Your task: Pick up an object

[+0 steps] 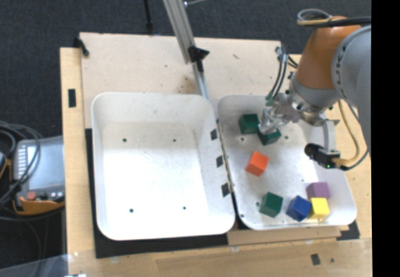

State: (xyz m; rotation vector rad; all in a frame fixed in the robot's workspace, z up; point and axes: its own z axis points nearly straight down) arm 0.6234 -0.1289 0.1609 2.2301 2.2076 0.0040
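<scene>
Two shallow white bins are counted on the bench, a left bin (106, 144) and a right bin (290, 163); seven blocks in all are counted, every one of them in the right bin; three are green (249, 123) (270, 137) (271, 204); one is orange (256, 163); one is blue (299, 208); one is yellow (320, 207); one is purple (319, 190); one arm (325, 63) is recorded.
</scene>
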